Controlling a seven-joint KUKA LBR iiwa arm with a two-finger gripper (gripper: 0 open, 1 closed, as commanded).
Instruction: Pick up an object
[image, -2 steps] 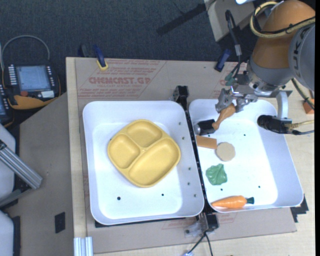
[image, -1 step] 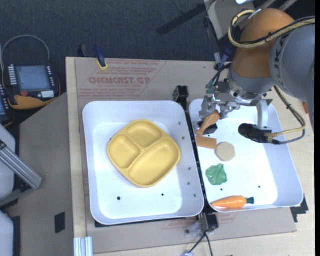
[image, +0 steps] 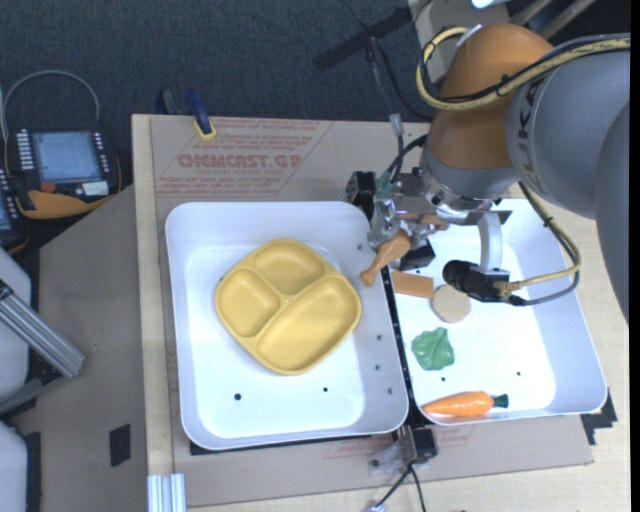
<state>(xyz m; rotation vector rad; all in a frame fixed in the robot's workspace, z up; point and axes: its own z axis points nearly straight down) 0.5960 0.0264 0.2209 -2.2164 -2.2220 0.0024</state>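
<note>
Left bin (image: 190, 330) holding a yellow divided plate (image: 288, 303); right bin (image: 560, 350) with a carrot (image: 460, 404), green leaf (image: 433, 348) and beige round piece (image: 451, 305). Tool (image: 395, 235) over the bins' divide (finger opening cannot be told), a tan stick-shaped object (image: 384, 260) at its tip

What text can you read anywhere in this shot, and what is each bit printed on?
"CHEMCAST G.P": large red letters on the brown protective sheet behind the left bin; the last characters are uncertain.
Smaller red lines above and below that word: too blurred to read.
Screen of the handheld pendant at far left: lit, but too small to read.
</note>
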